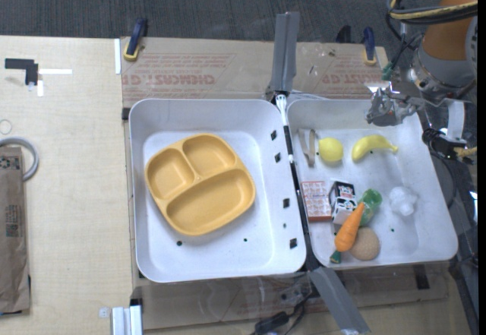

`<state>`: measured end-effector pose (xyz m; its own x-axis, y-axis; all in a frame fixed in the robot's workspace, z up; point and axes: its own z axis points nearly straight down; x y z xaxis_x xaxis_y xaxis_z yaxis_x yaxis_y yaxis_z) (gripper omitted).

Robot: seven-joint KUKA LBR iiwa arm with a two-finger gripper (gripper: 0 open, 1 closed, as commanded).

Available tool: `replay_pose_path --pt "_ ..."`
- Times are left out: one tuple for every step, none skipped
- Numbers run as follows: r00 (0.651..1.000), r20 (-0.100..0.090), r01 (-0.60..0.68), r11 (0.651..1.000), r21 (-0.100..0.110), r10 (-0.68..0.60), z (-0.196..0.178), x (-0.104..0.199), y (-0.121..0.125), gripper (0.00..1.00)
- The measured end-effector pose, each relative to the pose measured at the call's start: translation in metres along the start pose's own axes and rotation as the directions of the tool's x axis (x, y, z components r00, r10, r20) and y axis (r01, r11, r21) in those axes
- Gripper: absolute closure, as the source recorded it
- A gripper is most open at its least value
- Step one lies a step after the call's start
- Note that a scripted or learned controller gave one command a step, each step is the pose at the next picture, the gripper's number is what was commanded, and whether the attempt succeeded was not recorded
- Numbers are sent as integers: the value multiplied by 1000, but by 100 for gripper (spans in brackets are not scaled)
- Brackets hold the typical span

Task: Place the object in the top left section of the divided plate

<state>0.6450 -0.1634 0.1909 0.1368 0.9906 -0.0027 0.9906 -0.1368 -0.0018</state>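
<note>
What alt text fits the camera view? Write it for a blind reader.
A yellow divided plate lies in the left white bin, its sections bare. The right bin holds a banana, lemon, carrot and small boxes; the gripper hovers over its far edge.

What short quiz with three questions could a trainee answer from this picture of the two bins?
1. True or false: the divided plate lies in the left bin.
2. Which thing lies right beside the banana? A) carrot B) lemon C) plate
3. Fill in: the tool hangs over the far edge of the ____ bin.

Key:
1. True.
2. B, the lemon; the carrot lies nearer the front.
3. Right; that is the right bin.
</note>
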Motion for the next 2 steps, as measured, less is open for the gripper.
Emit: replay_pose_path --pt "999 -2 -47 999 0 47 97 26 -44 100" --pt "992 -2 -126 992 2 126 56 9 -110 100"
